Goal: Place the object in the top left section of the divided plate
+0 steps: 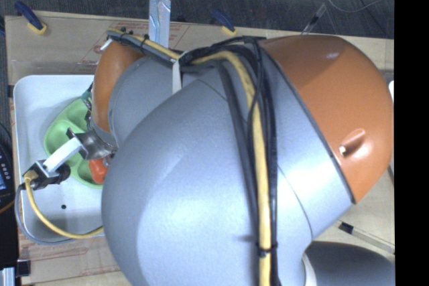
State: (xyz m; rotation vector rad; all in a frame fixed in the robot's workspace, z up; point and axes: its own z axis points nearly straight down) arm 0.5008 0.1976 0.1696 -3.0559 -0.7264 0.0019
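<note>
The green divided plate (60,132) lies in the left white bin (30,94), with its right side hidden under my arm. A small orange-red object (98,171) shows at the plate's lower right edge, right under the wrist. My gripper (96,149) hangs over that spot, mostly covered by the grey and orange arm, and I cannot make out whether it touches the object. A white bracket (64,154) with a black end (45,177) sticks out leftward from the wrist over the plate.
The arm's big grey body (221,191) and orange band (322,104) cover the right bin and most of the bench. A yellow cable (53,228) loops across the left bin's floor. Blue clamps (30,17) and a silver post (159,15) stand at the far edge.
</note>
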